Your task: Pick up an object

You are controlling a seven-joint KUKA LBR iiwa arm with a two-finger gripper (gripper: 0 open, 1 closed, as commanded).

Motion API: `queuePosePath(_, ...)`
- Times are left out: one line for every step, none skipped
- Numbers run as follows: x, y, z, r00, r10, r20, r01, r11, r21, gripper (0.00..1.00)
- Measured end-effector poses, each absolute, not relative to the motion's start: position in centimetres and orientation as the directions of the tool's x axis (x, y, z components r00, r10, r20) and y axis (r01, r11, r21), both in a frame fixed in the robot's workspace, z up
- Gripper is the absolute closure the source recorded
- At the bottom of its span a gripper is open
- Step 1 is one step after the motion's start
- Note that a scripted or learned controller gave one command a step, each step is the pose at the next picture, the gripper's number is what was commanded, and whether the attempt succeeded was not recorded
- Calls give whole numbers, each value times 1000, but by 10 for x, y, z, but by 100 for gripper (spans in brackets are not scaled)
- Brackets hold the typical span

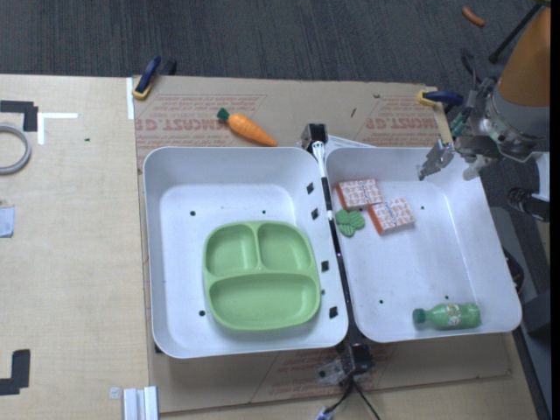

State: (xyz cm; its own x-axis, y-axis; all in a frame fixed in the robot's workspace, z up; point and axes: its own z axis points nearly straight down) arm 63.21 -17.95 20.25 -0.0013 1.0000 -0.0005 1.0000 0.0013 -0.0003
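Nearest targets: two patterned toy boxes [376, 205], lower left of the gripper [435, 159]; probably light, stiff, flat-sided, best pinched across the narrow faces.
Leaf-shaped toy [350, 223]: beyond them, thin, awkward to pinch.
Green bottle [448, 316]: far below, round, likely slippery.
Gripper: above right bin [490, 226] rim; finger state cannot be told.
Left bin: green divided plate [261, 275].

Toy carrot [248, 128] on cardboard [201, 112] behind left bin; blue clamp [146, 77] at cardboard's corner.
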Motion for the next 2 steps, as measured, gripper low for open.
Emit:
queuePosePath(632, -115, 102, 117, 993, -1, 993, -117, 0, 0)
queuePosePath(580, -108, 92, 65, 998, 0, 998, -65, -1, 0)
